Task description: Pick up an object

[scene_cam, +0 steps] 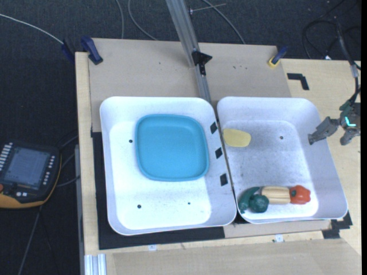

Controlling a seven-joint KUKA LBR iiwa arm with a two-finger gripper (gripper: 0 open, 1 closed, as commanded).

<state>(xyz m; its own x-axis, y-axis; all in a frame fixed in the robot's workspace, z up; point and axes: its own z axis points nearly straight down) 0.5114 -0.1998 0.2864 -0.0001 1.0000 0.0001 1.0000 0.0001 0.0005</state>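
Gripper [334, 132] at right edge of frame, over the right bin [321, 153] rim, fingers spread wide, holding nothing. Easiest target: yellow piece [236, 137] at bin's upper left, lying alone. Toy vegetables [275, 197] are clustered lower right; centre jaws over one item before descending.

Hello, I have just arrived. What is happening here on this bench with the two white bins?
A robot arm is set to pick up an object. Its gripper is at the right edge of the right bin, fingers spread, holding nothing. That bin holds a pale yellow piece near its upper left and, along its near wall, a dark green item, a tan one and a red one. The left bin holds a blue plate.
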